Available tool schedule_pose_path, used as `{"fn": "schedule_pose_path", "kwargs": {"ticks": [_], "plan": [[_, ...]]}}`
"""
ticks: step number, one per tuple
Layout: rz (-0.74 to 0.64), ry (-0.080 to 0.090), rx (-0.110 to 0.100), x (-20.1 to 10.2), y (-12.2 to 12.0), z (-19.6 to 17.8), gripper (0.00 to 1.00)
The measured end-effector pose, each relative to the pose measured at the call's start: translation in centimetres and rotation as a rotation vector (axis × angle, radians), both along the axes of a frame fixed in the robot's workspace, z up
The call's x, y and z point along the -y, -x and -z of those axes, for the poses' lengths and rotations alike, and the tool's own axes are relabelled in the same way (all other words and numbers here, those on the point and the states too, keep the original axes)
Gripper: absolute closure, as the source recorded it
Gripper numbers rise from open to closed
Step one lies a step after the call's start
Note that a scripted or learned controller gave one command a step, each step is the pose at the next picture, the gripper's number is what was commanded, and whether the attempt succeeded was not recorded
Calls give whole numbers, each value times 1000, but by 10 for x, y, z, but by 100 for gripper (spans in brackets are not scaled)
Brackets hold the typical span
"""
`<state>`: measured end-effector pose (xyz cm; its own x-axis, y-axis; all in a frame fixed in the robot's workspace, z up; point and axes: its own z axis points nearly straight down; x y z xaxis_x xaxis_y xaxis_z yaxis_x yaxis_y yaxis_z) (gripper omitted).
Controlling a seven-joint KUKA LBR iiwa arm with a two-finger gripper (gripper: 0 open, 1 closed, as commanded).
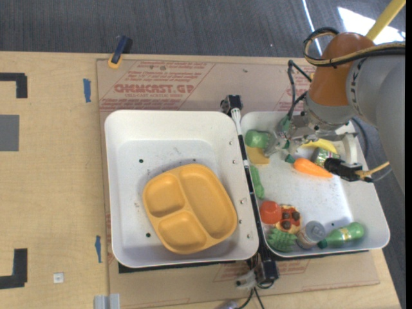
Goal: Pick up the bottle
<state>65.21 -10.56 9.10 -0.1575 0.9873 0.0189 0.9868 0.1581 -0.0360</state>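
Note:
The bottle [342,234] is green and lies on its side in the near right corner of the right bin [364,201], its grey cap pointing left. My gripper [288,139] hangs over the far left part of that bin, well away from the bottle. It is close beside a round green toy [257,138] and just left of an orange carrot [311,167]. Nothing can be seen held in it.
A yellow banana [320,145] lies behind the carrot. A green pod [257,182], a red cup [270,210], a pizza slice [290,217] and a leafy green toy [279,239] crowd the bin's near left. The left bin [129,147] holds a yellow divided plate [188,206].

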Motion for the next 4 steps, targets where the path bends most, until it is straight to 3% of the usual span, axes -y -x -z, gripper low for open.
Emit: {"fn": "schedule_pose_path", "kwargs": {"ticks": [1,2,3,4], "plan": [[1,20,7,8,0,-10,100],[-98,16,55,-7,49,0,100],[-101,11,51,-9,50,1,0],[170,17,40,-22,-3,-94,0]]}}
